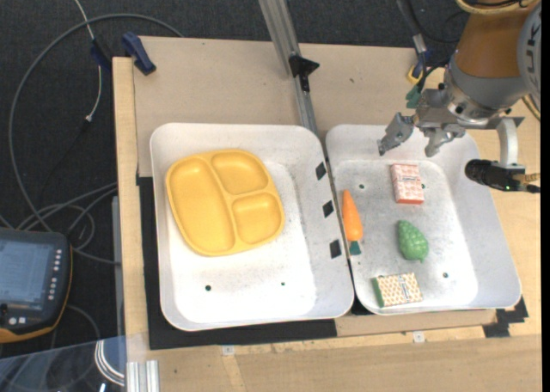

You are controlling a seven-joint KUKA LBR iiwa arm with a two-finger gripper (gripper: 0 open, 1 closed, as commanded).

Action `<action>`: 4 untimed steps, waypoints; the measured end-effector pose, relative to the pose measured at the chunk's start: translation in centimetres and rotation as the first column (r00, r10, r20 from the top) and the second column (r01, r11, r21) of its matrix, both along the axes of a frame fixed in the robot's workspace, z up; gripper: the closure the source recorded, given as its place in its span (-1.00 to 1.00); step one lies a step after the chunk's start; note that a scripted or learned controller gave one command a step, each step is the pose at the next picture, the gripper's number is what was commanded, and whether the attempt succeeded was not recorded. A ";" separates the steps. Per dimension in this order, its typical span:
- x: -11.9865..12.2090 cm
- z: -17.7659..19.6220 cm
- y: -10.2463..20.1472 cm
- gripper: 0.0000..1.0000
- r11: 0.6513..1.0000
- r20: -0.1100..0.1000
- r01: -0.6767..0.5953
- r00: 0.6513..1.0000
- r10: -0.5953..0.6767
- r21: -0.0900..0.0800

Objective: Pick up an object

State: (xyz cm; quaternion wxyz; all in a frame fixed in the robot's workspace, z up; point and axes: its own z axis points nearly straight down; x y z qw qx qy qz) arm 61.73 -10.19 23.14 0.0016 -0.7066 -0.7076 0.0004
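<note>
Left bin point(172, 296): shallow and white, set on the bench point(215, 81); a yellow divided plate point(225, 201) with three compartments lies in its upper half.
Carrot point(351, 217): orange toy with a green stub at its near end, lying along the left wall of the right bin point(490, 244), just beside the divide between the bins.
Patterned packet point(398, 289): flat, tan and speckled, at the near edge of the right bin, below the carrot and the green piece.
Pink box point(406, 183): small carton in the upper middle of the right bin, lying flat.
Green vegetable point(412, 241): knobbly toy, just below the pink box, apart from it.
Hand point(415, 135): over the far edge of the right bin, just above the pink box; fingers spread wide with nothing between them.
Arm point(494, 46): grey with an orange band, reaching in from the right.
</note>
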 end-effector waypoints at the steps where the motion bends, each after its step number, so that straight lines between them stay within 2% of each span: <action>1: 0.0 0.0 0.0 -1.00 1.000 0.000 0.000 1.000 0.000 0.000; 4: -1.5 -14.2 0.9 -1.00 1.000 -0.005 0.001 1.000 -0.001 0.000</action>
